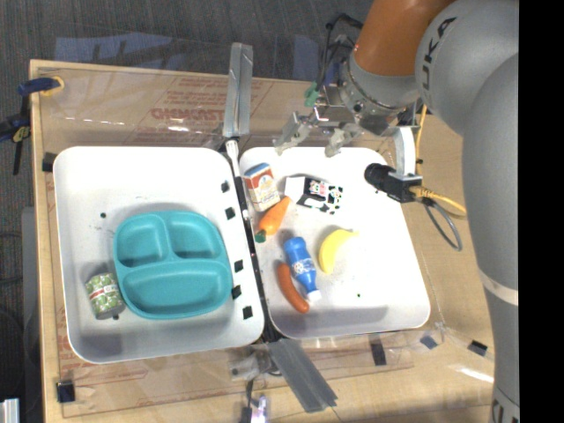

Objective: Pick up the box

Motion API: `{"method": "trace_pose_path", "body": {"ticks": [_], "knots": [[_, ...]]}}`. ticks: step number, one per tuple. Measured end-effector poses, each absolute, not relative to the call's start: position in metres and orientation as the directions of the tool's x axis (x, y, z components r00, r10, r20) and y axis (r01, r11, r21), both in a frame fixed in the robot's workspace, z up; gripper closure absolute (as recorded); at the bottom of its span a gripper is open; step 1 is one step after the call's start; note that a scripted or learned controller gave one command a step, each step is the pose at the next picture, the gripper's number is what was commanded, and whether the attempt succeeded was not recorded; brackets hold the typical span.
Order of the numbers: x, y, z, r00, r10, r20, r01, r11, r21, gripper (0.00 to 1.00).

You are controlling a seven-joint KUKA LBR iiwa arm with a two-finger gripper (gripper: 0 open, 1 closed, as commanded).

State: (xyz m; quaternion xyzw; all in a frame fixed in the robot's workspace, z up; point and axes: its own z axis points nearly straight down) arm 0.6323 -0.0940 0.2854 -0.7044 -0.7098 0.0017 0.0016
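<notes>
1. In the camera view, the task looks barely begun: the box (261, 186), a small carton with a red-and-white face, stands untouched in the far left corner of the right bin (401, 263), just beside the divider between the two bins.
2. The gripper (310, 139) hangs over the far rim of the right bin, to the right of the box and apart from it. Its two fingers are spread wide with nothing between them.
3. What is left, by this judgement, is the whole pick: moving left and nearer over the box, descending, closing and lifting.
4. The arm reaches in from the right, its orange band above the wrist, with the wrist pointing down towards the bin.
5. An orange carrot (273, 217) lies touching or nearly touching the box's near side, and a black-and-white object (322, 193) sits just right of it, so the approach looks crowded.
6. The left bin (75, 236) holds a teal tray (169, 265) and a small can (104, 294).
</notes>
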Motion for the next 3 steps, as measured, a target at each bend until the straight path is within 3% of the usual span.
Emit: {"method": "trace_pose_path", "body": {"ticks": [1,2,3], "knots": [[0.604,-0.106,0.149,-0.17,0.985,0.0,0.985,0.17,-0.005,0.0],[0.657,-0.115,0.097,-0.153,0.988,-0.022,0.988,0.153,0.005,0.0],[0.657,-0.108,0.107,-0.162,0.987,-0.012,0.987,0.162,0.0,1.0]]}}
